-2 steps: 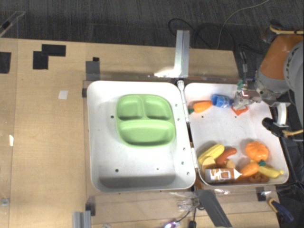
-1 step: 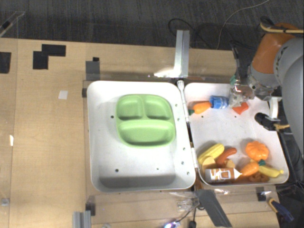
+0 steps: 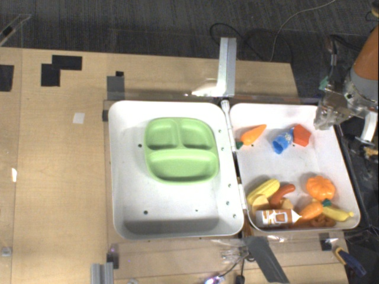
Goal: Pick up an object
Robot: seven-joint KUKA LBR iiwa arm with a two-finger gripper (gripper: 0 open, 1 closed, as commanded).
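the carrot (image 3: 253, 134) lies in the right bin (image 3: 343, 158), near its upper left corner, long axis slanting, orange tip toward the upper right and green end toward the lower left by the divider. right of the carrot sit a blue toy (image 3: 282, 142) and, just beside it, an orange-red block (image 3: 301, 135).

the arm (image 3: 364, 70) comes in from the right of the right bin, and the gripper (image 3: 327, 118) hangs over that bin's upper right edge, well apart from the carrot and close to the block. it is blurred; nothing shows between its parts, and i cannot tell how wide it stands.

along the bin's lower edge lies a heap: a yellow banana (image 3: 263, 189), a reddish sausage (image 3: 285, 190), an orange pumpkin (image 3: 320, 187), a second carrot (image 3: 310, 209), a white carton (image 3: 276, 218), and what may be a yellow corn piece (image 3: 339, 213).

the left bin (image 3: 124, 176) holds a green divided plate (image 3: 180, 148), set toward its upper middle.
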